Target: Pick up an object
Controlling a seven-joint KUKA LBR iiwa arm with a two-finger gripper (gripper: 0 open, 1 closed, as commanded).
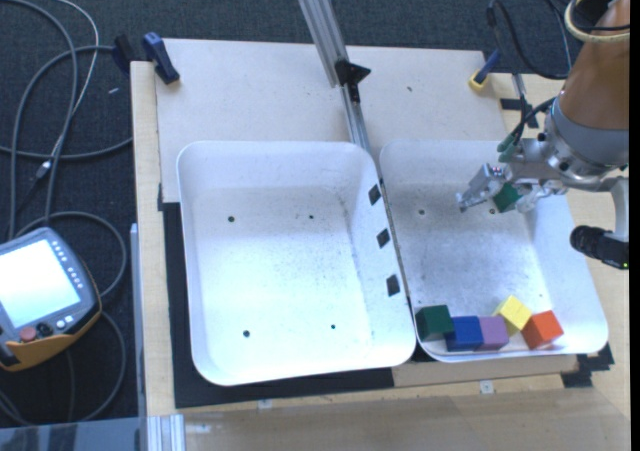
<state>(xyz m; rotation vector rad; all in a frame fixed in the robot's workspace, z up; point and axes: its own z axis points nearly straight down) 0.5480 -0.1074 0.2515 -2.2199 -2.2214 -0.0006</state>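
Down at the lower right of the frame, a green block (434,321), blue block (465,332), purple block (494,332), yellow block (515,312) and orange block (542,329) huddle along the right bin's (440,239) near rim. Higher up, the gripper (490,195) hangs over that bin with something small and dark green (506,198) pinched between its fingers. It looks barely caught, so a jolt could shake it loose!

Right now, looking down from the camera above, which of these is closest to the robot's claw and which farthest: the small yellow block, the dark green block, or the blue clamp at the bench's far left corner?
Measured from the gripper:
1. Small yellow block, near the right bin's front edge.
2. Dark green block, leftmost in that row, a little farther.
3. Blue clamp, at the bench's far left corner, clearly farthest.
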